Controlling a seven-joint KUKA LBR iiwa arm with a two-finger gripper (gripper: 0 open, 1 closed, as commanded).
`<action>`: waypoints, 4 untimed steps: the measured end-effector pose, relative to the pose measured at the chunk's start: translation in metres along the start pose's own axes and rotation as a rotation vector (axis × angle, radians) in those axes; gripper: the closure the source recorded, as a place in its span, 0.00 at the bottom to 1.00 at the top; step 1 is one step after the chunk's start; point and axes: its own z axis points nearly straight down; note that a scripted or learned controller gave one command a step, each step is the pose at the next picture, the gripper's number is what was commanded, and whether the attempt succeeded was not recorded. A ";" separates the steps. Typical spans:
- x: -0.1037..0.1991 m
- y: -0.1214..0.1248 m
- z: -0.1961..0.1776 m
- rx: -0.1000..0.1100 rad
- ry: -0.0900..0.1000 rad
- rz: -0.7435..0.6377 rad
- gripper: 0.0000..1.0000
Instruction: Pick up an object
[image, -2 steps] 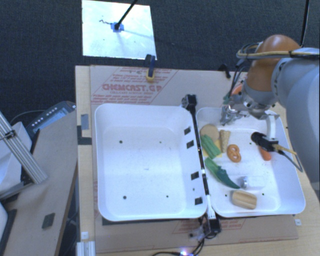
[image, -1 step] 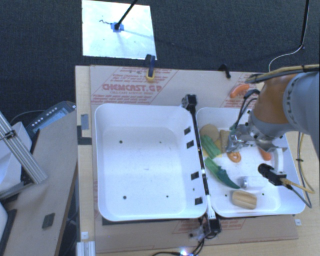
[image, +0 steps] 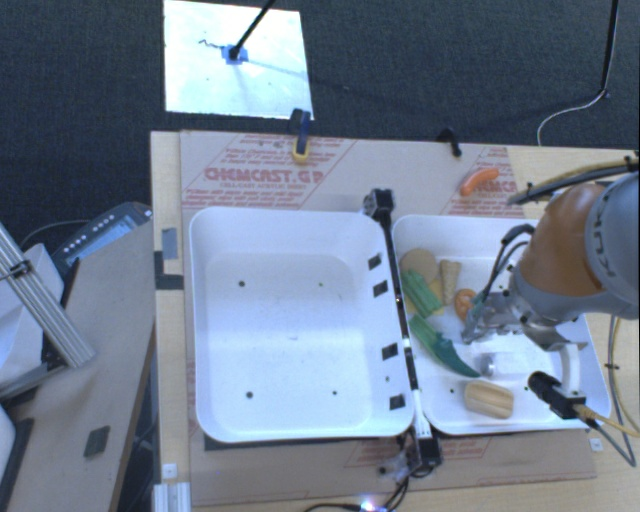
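The right bin holds several small objects. A tan rounded piece and a tan cone lie near its far left. A green piece lies beside the divider, and a longer dark green one lies below it. An orange piece sits in the middle. A tan block rests near the front wall. My gripper reaches down into this bin from the right, just right of the orange piece and above the dark green one's right end. Nothing visibly hangs from it.
The left bin stands beside the right one, with a black clipped divider between them. An orange object lies on the board behind the right bin. A yellow-and-black clamp sits at the board's far edge.
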 end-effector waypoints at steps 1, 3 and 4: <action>0.031 0.053 -0.002 -0.010 -0.001 -0.010 1.00; 0.009 0.003 -0.141 -0.023 -0.005 -0.008 1.00; -0.002 -0.042 -0.018 -0.008 -0.001 -0.007 1.00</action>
